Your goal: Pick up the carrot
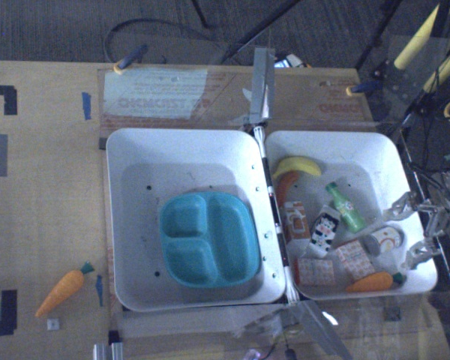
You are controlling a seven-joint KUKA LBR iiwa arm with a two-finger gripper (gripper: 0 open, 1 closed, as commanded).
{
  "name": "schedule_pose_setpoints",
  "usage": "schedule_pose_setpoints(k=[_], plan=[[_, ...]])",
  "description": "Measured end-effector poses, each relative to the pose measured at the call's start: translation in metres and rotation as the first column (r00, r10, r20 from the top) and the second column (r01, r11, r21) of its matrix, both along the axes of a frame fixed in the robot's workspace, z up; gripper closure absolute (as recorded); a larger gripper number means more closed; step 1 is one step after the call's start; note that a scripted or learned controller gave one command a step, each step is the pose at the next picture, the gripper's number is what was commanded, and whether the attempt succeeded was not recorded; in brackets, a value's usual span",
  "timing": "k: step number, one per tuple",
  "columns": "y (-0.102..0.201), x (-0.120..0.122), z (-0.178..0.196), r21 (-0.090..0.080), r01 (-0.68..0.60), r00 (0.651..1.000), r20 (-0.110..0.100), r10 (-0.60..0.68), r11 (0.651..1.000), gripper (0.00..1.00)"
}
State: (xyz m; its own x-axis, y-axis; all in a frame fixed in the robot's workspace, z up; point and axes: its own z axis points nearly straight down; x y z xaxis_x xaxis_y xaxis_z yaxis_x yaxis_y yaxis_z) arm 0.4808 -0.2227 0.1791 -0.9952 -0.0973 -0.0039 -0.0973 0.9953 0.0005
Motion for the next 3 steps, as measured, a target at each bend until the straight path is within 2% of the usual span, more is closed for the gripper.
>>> schedule_pose_setpoints(k=[1,2,3], plan=[[0.0,0.003,0.028,-0.004,-0.419,0.908,0.003,0.419,0.908,0.0],[0.0,0.035,0.017,-0.003,-0.412,0.911,0.004,0.412,0.911,0.0],[0.001,0.019,-0.075,-0.004,-0.631,0.776,0.002,0.631,0.776,0.0]])
